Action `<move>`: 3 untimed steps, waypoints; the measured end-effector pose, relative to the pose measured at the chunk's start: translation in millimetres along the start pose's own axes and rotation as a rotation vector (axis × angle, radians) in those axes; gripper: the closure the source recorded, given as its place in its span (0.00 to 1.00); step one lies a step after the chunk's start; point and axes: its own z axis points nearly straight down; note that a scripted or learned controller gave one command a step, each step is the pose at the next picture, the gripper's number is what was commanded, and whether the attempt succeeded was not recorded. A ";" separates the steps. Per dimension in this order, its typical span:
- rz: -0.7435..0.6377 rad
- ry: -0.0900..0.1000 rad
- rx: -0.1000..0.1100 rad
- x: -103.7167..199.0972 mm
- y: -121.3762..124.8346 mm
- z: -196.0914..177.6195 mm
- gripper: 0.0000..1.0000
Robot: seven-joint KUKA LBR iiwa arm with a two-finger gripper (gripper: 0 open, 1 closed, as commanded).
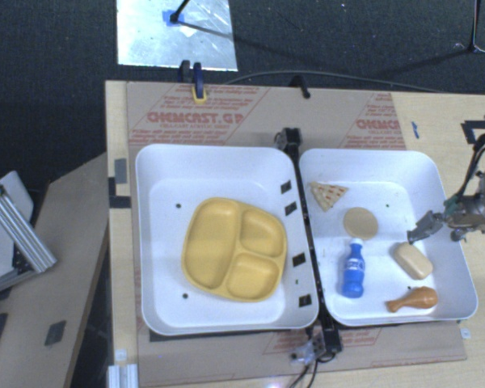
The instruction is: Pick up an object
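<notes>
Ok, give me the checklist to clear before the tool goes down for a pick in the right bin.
1. Tool over the right bin: ok, at the bin's right side.
2. Target nearby: ok, the cream block lies just below the tool in the view.
3. Tool free of any object: cannot tell, too small and blurred.
4. Block clear of neighbours: ok, apart from the drumstick and the blue bottle.
5. Other items clear of the path: ok, the round tan disc and the wedge slice lie further left.
6. Yellow tray out of the way: ok, in the left bin.
</notes>
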 end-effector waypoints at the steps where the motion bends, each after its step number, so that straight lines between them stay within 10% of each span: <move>1: -0.004 -0.003 -0.011 0.4 2.9 -5.6 0.00; 3: -0.002 -0.002 -0.008 -5.4 13.4 103.8 0.00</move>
